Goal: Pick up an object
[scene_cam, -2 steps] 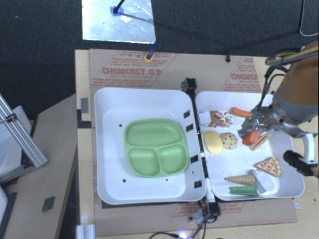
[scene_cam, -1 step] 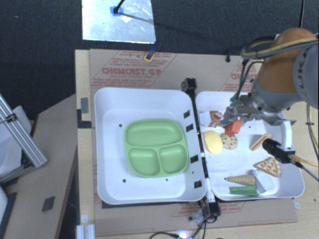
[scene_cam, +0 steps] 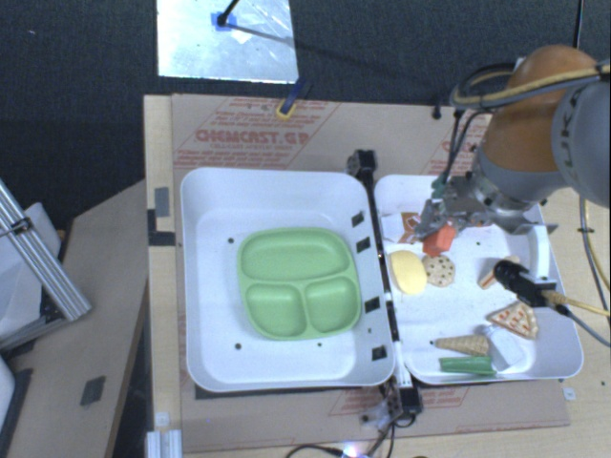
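Observation:
My gripper [scene_cam: 434, 225] hangs low over the back left part of the right bin [scene_cam: 565, 353]. A small red-orange toy [scene_cam: 440, 241] sits right beneath it, touching or nearly touching the gripper's tip. Whether the toy is held I cannot tell. Just in front lie a yellow lemon-like piece [scene_cam: 409, 272] and a speckled cookie [scene_cam: 439, 271]. Further toward the front are a pizza slice [scene_cam: 516, 321], an ice cream cone [scene_cam: 465, 344] and a green pod [scene_cam: 468, 364]. A tan piece [scene_cam: 493, 275] lies to the right of the cookie.
The left bin [scene_cam: 205, 256] holds a green divided plate [scene_cam: 296, 284]. Black clips line the ridge between the two bins [scene_cam: 374, 256]. A small orange-patterned item [scene_cam: 411, 223] lies at the gripper's left. The arm's bulk covers the right bin's back right corner.

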